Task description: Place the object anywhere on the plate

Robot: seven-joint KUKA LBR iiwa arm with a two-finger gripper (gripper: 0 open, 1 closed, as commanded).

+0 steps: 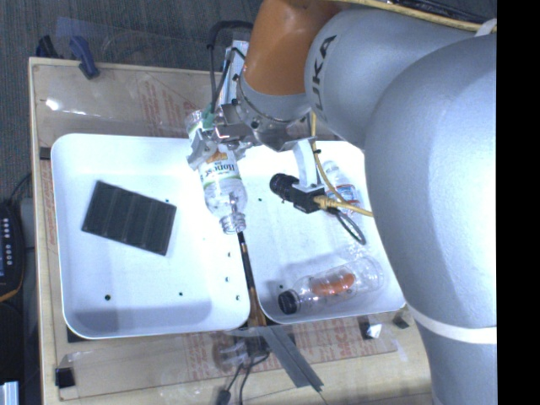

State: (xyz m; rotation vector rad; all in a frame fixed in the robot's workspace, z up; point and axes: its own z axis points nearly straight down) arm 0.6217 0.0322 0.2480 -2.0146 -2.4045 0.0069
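Gripper [209, 142] had clamped the clear bottle [223, 186] by one end, dangling cap-down over the bins' divider [245, 270], short of the dark plate [129, 218]; that end grip could slip, dropping it off-plate

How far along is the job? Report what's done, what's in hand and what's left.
Done: the bottle is picked up, its upper end between the fingers of the gripper. In hand: it hangs tilted over the right edge of the left bin. Left: carry it further left over the dark plate in that bin and set it down; it is not yet on the plate.
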